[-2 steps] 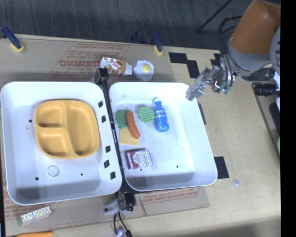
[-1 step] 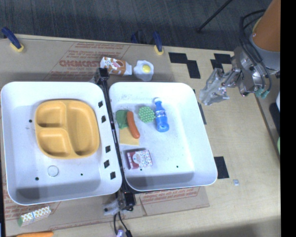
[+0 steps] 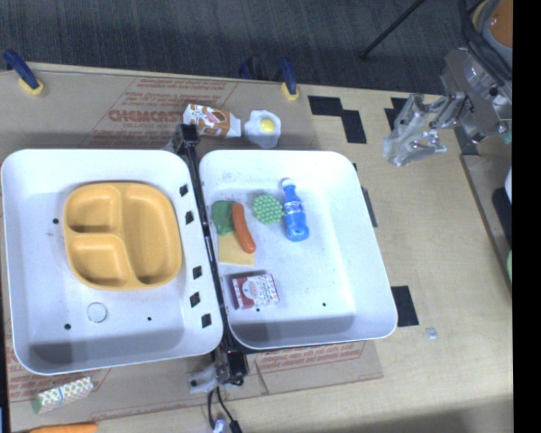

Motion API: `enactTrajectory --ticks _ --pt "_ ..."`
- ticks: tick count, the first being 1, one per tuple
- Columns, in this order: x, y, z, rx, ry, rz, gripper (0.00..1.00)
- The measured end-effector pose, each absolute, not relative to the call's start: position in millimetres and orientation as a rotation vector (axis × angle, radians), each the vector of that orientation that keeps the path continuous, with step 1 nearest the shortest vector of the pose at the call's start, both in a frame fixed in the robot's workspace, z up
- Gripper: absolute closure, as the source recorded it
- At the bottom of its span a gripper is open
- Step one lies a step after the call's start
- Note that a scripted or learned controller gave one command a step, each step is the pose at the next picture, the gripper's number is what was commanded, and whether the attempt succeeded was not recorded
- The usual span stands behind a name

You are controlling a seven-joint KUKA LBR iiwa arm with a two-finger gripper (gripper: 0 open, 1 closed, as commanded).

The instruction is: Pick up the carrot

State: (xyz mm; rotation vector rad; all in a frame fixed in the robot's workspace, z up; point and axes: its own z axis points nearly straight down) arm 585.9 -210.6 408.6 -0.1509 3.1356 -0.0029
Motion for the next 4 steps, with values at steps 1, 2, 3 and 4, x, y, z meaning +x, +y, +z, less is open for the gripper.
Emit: enactTrajectory --ticks 1,2,3,4 --pt "508.3 -192 315 -0.458 3.109 0.000 1.00" --pt "490.0 -211 369 -0.856 3.020 -0.004 1.00" --pt "487.5 -211 224 -0.780 3.045 0.003 1.00" --pt "512.7 -211 328 -1.427 2.798 -0.002 1.00"
